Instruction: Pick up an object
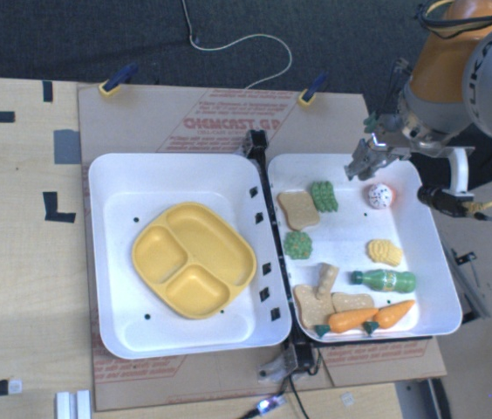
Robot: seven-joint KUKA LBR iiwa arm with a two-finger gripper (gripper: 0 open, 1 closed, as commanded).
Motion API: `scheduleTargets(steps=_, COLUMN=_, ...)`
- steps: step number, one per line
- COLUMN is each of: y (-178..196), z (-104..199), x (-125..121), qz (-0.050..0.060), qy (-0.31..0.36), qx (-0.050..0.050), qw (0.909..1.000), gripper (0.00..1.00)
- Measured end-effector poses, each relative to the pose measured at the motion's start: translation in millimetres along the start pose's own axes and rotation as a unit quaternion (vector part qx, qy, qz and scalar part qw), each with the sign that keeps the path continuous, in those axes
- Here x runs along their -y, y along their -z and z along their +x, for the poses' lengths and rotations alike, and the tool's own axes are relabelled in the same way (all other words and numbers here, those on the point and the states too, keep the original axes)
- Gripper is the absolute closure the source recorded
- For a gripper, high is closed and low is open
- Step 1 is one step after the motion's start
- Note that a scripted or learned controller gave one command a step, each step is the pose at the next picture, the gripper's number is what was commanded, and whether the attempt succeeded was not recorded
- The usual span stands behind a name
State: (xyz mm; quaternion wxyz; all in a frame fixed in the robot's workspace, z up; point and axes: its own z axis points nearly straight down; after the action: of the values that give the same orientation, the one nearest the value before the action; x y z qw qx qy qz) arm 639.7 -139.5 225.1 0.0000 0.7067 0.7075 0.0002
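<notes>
White ball (379, 195) just beside claw (361, 166), green bottle (386, 279), carrot (371, 318) nearby

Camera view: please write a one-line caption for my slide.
Gripper above the right bin of toy food, near a small ball; yellow tray in the left bin.

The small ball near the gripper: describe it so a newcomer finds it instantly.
Look in the right bin, at its far right corner, just below the gripper. The small ball lies there, apart from the other items: round and white with red marks.
</notes>
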Motion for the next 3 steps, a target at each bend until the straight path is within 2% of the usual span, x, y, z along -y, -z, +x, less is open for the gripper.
scheduleTargets(steps=1, y=1, z=64, x=0, qz=0.001, qy=0.003, qx=-0.001, qw=1.0, gripper=1.0)
scheduleTargets(steps=2, y=-9, z=111, x=-5, qz=0.002, qy=0.002, qx=0.0, qw=1.0, gripper=1.0)
scheduleTargets(steps=3, y=1, z=157, x=-17, qz=0.0, qy=0.003, qx=-0.001, qw=1.0, gripper=1.0)
